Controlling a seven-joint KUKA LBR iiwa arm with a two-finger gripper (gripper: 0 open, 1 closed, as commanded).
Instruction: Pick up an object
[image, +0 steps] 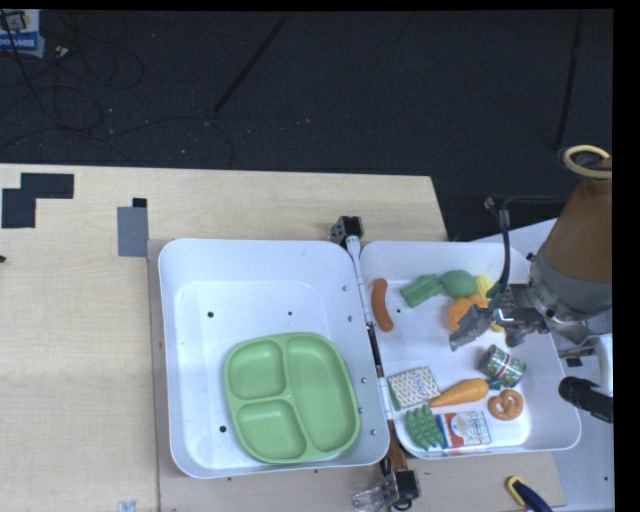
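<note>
- While no single object is fixed by the task, the likeliest target is the cluster at the far side of the right bin (570, 425): a small orange piece (458, 312) touching a green round item (459, 282) and a yellow bit (484, 289), with a green leafy toy (422, 290) just beside them.
- Over that cluster hangs the gripper (478, 328), its dark fingers pointing down-left; the claw looks spread, with nothing seen between the fingers.
- By my judgement the step in hand is the approach: the claw is low over the pile, and no grasp is made yet.
- Next, the move calls for settling on one piece, since the crowded toys could wedge or slip aside.
- Nearby lie a small can (503, 365), a carrot (460, 393), a pretzel (506, 404), a sausage (381, 304), a patterned card (412, 385) and a flat packet (464, 430).
- Beyond, the left bin (190, 290) bears a green divided plate (290, 396).
</note>
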